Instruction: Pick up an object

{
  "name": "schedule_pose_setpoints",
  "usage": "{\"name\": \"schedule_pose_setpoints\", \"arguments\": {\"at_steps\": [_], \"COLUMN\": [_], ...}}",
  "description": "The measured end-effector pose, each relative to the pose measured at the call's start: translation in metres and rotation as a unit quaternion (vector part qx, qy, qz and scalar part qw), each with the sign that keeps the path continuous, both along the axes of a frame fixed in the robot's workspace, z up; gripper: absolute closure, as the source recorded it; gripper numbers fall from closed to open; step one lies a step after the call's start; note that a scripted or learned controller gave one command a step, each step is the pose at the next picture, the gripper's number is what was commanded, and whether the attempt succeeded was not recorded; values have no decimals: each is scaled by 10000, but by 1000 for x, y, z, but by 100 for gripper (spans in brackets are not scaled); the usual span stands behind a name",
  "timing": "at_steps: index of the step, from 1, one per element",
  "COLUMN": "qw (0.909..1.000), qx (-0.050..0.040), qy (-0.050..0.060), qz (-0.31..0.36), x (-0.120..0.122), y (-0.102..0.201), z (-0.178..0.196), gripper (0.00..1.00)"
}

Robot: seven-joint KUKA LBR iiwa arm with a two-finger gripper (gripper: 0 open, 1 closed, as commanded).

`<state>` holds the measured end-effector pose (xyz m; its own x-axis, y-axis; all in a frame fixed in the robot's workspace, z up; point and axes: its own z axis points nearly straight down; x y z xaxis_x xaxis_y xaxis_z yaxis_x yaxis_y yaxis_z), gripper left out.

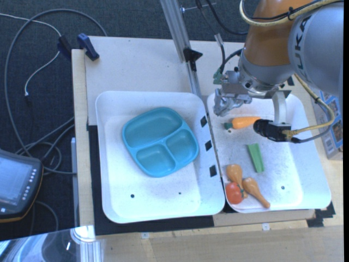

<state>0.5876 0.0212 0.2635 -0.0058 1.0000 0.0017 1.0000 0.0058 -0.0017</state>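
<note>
Camera view: gripper (224, 107) hangs over the right bin (305, 146), near the carrot (244, 123).
Whether it is apart or together cannot be told; green stick (254, 158) lies apart.

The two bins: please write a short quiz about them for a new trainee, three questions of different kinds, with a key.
1. True or false: the blue tray lies in the left bin.
2. Which thing lies nearest the tool?
A. green block
B. carrot
C. tomato
3. Fill in: the blue tray has ___ compartments.

Key: 1 true; 2 B; 3 three.
</note>
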Motion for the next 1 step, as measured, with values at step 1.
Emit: {"name": "schedule_pose_setpoints", "arguments": {"at_steps": [1], "qw": [10000], "qx": [-4], "qy": [-18], "qz": [-2], "x": [30], "y": [40], "z": [-12], "gripper": [100]}}
